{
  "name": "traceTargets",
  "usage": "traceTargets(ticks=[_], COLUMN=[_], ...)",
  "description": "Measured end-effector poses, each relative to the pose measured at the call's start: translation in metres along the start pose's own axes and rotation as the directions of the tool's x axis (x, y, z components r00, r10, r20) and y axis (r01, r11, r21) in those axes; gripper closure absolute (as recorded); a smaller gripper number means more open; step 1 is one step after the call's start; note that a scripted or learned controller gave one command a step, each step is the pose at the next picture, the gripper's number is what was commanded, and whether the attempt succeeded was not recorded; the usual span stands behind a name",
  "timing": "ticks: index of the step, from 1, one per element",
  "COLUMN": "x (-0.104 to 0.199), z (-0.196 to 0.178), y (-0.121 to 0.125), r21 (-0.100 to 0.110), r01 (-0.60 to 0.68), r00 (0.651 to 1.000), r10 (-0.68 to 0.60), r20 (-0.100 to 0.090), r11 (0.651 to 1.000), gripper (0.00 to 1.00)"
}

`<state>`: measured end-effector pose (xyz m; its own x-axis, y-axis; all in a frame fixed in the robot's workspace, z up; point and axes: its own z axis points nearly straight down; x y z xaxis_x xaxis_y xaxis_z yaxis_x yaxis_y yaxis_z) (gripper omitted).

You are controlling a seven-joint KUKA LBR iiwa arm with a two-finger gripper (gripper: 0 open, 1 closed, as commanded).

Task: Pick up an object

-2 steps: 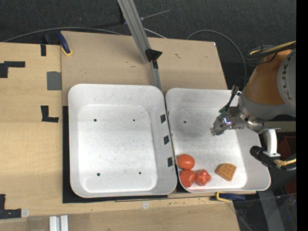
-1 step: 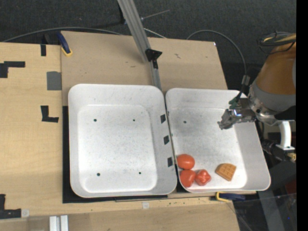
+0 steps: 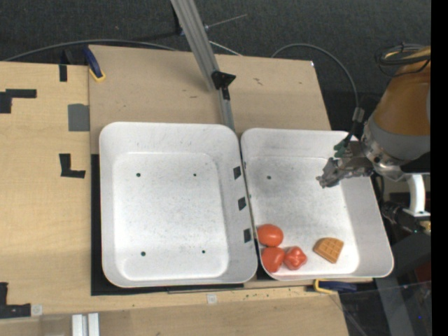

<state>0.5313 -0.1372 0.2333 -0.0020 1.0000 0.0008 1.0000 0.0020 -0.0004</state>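
In the right bin (image 3: 301,142), three small red items cluster near the front left corner: a round tomato-like piece (image 3: 270,235), a second red piece (image 3: 271,259) and a lumpy red one (image 3: 295,257). A tan waffle-like biscuit (image 3: 329,249) lies to their right. My gripper (image 3: 327,178) hovers over the right side of this bin, above and behind the biscuit, with nothing visibly between its fingers. Its dark fingers point down and to the left.
The left bin (image 3: 115,187) lies alongside, with a raised divider (image 3: 239,187) between the two. A metal pole (image 3: 199,37) slants in from the top toward the bins' back edge. Wooden bench surface (image 3: 42,187) surrounds the bins.
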Motion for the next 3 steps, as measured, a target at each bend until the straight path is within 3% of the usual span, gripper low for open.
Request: traceTargets(ticks=[2,3], x=[0.100,0.156], z=[0.000,-0.006], y=[0.057,0.068], r21=[0.000,0.000], r01=[0.005,0.006], r00=[1.000,1.000], r10=[-0.005,-0.006], r20=[-0.001,-0.001], r11=[1.000,1.000], gripper=[1.00,1.00])
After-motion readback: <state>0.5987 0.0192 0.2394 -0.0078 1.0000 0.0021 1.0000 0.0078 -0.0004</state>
